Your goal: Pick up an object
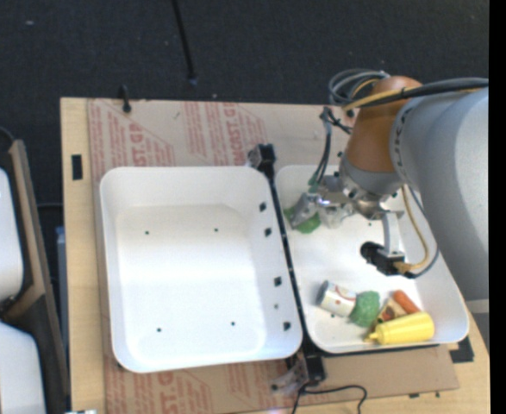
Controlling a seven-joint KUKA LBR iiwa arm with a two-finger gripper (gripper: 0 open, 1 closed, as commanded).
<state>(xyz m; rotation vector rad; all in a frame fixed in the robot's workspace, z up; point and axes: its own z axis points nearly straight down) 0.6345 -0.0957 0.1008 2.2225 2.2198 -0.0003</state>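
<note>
Yellow squeeze bottle (402, 329) sits closest, lying on its side at the near edge of the right bin (339, 339). Touching it from behind are a green lump (365, 306), a small white cylinder with a red spot (334, 297) and an orange, carrot-like piece (404, 301), all 4 bunched together in that near corner. Left bin (184, 266) is the bigger white tray, sitting right beside the other one on the cardboard-covered tabletop (158, 132).

Arm (446, 158) comes in from the right, orange band (375, 132) above the wrist, and the pincer (315, 207) is down in the far-left part of the right bin, close to the wall between the 2 bins. A green object (305, 221) sits right at its tip. Can't tell whether the pincer is released or clenched, or whether that green thing is actually in it. A black part (382, 258) hangs off the wrist over the middle of the bin.
</note>
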